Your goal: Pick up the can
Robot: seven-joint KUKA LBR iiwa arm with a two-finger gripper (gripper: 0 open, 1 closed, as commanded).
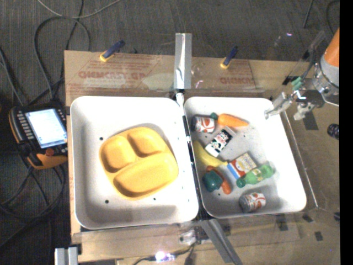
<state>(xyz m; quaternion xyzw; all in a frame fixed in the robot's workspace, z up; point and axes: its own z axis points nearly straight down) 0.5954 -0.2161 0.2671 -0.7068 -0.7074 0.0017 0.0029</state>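
Two shallow white bins sit side by side on the bench. The left bin (83, 164) holds one yellow plastic tray (139, 161) with three rounded compartments. The right bin (292, 164) holds a jumble: two cans, one carrot (234, 120), one black-and-white carton (219, 142), one yellow banana (205, 157), one small red and white box (241, 164), one green bottle (256, 175) and one dark green toy pepper (212, 179) with an orange piece touching it. The far can (204, 124), red and white, lies on its side in the bin's far left corner, its long axis running left to right, just beside the carrot. The near can (252, 201), silver and red with a shiny metal end, lies on its side by the near wall, its axis also roughly left to right, tilted slightly, the end facing left. The gripper (284, 106) hangs over the bin's far right corner, well apart from both cans; its thin metal fingers (274, 110) hold nothing, though how wide they stand cannot be told.
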